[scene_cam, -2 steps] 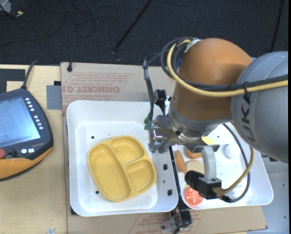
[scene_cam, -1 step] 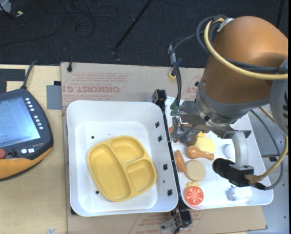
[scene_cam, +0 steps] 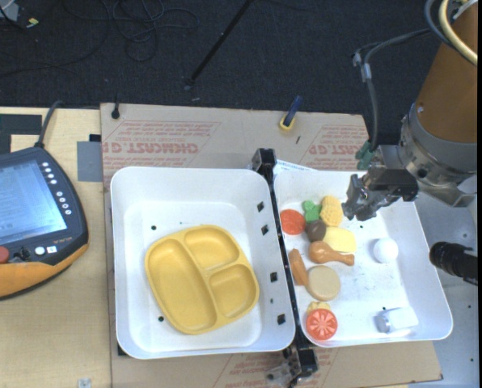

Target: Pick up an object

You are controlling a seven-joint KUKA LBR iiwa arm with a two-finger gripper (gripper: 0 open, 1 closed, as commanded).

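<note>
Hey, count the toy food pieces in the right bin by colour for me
Red or orange-red: 2
Yellow: 2
Green: 1
Brown or tan: 4
White: 1
Total: 10

Red upside-down print on the cardboard sheet (scene_cam: 184,140) seems to read "CHEMCAST GP".

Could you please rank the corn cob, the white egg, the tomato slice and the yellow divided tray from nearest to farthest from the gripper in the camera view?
From the gripper:
1. Corn cob, just left of it.
2. White egg, below and right.
3. Tomato slice, at the right bin's near edge.
4. Yellow divided tray, in the left bin.
</note>
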